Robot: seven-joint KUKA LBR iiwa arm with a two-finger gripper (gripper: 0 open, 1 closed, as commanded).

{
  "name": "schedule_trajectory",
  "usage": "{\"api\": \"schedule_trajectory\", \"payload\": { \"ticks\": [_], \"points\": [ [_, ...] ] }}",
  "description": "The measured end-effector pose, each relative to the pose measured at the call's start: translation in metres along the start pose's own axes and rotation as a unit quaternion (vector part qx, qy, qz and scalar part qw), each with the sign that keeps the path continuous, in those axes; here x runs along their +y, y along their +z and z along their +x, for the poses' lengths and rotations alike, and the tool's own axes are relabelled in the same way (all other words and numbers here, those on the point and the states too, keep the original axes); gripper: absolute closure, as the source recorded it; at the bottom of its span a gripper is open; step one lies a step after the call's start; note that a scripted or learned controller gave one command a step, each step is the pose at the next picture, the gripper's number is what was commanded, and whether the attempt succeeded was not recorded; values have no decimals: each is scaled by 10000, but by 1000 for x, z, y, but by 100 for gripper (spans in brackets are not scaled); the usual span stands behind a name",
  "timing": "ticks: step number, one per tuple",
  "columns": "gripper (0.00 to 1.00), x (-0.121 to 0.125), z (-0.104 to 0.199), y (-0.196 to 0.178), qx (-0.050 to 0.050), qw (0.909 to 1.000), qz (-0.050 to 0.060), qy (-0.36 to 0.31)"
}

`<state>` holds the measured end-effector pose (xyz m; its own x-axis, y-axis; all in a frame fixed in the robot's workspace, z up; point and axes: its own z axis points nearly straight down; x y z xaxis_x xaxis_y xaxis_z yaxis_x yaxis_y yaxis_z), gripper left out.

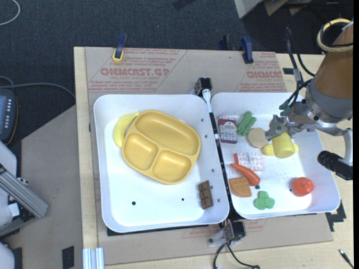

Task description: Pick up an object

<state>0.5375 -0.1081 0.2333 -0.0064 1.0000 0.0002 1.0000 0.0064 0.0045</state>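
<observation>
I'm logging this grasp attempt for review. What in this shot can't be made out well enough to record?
- Gripper: the wrist above blocks its tips, so its state and any hold on the yellow cup are unclear.
- Yellow plate: mostly hidden under the divided tray.
- Small carton and flat packet: print too small to read.
- Arm: cut off by the right edge.

One fixed camera looks down at a slant from above the brown board surface (168, 66); both shallow white plastic bins (106, 167) fit within frame.
</observation>
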Motion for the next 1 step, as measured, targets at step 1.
{"api": "schedule_trajectory", "payload": {
  "ticks": [1],
  "points": [
    [100,30,48,-8,4,10000,0,-3]
  ]
}}
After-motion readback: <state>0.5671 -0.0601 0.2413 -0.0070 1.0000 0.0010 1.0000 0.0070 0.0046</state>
